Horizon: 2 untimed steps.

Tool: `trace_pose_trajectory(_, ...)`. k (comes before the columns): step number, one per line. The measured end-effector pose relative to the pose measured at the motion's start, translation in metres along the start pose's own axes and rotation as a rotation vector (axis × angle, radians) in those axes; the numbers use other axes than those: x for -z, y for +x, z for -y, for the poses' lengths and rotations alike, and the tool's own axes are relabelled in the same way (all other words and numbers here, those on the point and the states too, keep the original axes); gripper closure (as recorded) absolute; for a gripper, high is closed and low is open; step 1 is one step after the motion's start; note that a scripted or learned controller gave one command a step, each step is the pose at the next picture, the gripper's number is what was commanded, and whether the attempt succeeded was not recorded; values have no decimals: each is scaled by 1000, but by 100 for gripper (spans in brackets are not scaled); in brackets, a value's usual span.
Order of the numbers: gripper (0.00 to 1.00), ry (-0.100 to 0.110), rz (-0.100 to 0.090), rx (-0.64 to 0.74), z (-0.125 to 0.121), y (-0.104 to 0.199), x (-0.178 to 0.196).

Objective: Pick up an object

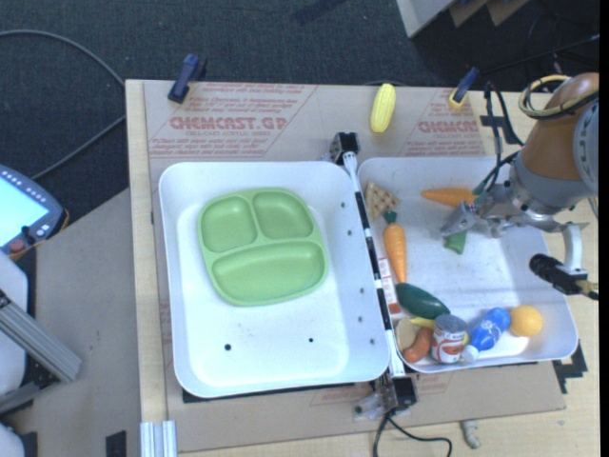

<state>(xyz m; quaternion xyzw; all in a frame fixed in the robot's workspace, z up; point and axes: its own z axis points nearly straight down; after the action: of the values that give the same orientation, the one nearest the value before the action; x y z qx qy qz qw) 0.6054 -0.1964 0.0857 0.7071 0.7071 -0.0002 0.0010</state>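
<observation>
Pincer low in the far half of the right bin, reaching in from the right, poised at a small green piece and just this side of an orange carrot-like piece. Cannot tell from this slant whether wide or narrow, nor whether gripping anything. Likely target: the green piece, lying on bare bin floor and apart from the long carrot by the dividing wall. Main risk: a small, flat thing, so probably easy to pinch at one edge only and flick sideways, or to skate along the slick white floor instead of lifting. Second risk: closing off-centre and catching the orange piece behind as well, then dropping both on the way up. Less worry from the crowd at the near end, well apart from the pincer: dark green vegetable, can, blue item and orange ball. Danger there only after a miss and a blind second try, with round things prone to rolling. Left bin, holding the green divided plate, and the corn cob out on the worktop both out of harm's way. Safest reading for now: nothing yet clearly lifted.
</observation>
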Motion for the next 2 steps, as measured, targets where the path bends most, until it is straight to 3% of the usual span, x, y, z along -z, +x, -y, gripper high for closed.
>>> trace_pose_trajectory(1,0,3,-4,1,8,63,-1)
trace_pose_trajectory(2,0,8,-2,0,-51,43,-2)
